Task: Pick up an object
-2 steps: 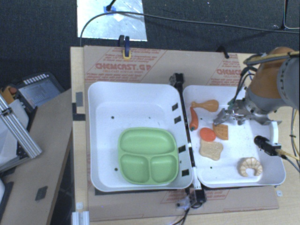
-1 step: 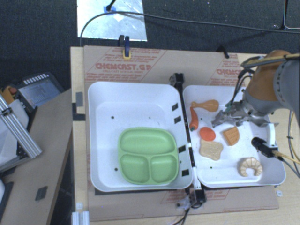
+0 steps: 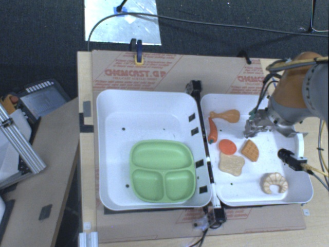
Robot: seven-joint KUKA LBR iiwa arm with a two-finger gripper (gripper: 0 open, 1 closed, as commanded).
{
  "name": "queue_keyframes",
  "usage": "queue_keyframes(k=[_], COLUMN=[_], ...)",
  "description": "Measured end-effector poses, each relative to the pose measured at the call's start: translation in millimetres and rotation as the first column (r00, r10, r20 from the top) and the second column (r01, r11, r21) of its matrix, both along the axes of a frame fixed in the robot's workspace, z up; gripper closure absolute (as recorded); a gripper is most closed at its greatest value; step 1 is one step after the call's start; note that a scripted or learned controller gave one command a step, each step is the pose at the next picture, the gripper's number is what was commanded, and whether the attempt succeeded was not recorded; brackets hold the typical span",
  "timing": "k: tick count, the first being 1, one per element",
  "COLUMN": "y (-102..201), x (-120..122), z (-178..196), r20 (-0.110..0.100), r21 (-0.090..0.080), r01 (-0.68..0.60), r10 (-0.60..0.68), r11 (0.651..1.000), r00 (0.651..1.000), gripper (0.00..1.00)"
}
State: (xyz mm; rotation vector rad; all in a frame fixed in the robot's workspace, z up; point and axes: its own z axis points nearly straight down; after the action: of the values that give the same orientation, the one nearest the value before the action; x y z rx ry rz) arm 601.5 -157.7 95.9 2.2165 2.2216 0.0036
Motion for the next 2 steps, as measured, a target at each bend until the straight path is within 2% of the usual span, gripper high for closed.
queue_keyframes(k=[1, 2], y=[-3, -3], x=[2, 14], z=[44, 98], r20=[0.001, 0.004], r21=[0.0, -0.001], r01=[-0.001, -0.003], r10=[0.001, 0.003], r11=[1.0, 1.0], r00=[1.0, 1.0], gripper=[1.0, 1.0])
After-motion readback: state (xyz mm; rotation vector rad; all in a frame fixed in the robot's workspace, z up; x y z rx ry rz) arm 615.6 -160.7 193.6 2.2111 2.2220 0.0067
